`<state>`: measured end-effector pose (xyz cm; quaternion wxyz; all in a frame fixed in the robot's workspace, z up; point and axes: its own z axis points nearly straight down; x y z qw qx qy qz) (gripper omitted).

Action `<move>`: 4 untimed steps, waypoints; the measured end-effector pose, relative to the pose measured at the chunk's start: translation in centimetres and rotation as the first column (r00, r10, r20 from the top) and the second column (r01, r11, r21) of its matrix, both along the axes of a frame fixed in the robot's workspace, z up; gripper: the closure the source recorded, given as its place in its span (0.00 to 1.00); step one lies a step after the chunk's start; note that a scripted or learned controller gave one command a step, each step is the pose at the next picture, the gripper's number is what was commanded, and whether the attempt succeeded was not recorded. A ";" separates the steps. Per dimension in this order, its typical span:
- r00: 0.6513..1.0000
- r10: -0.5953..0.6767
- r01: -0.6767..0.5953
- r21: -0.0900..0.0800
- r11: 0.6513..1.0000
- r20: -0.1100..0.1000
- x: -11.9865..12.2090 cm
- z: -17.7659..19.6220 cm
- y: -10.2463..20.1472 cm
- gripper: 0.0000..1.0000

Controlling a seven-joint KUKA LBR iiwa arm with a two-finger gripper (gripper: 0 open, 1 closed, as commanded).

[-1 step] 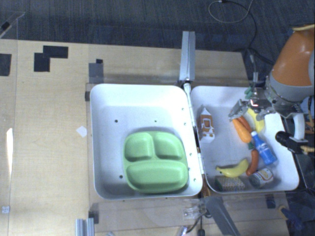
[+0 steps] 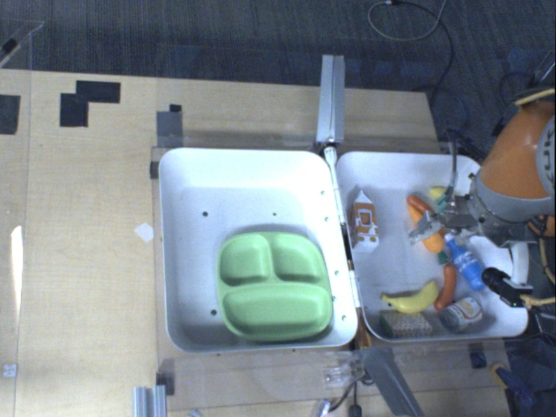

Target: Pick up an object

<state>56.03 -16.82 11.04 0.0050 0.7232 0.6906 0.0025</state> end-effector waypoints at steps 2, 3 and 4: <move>0.999 -0.053 0.053 0.007 0.999 0.002 1.8 -1.2 -1.9 1.00; 0.989 0.148 -0.148 0.003 0.989 -0.005 3.4 8.4 1.9 1.00; 0.971 0.238 -0.238 0.003 0.971 -0.008 5.0 1.8 2.5 1.00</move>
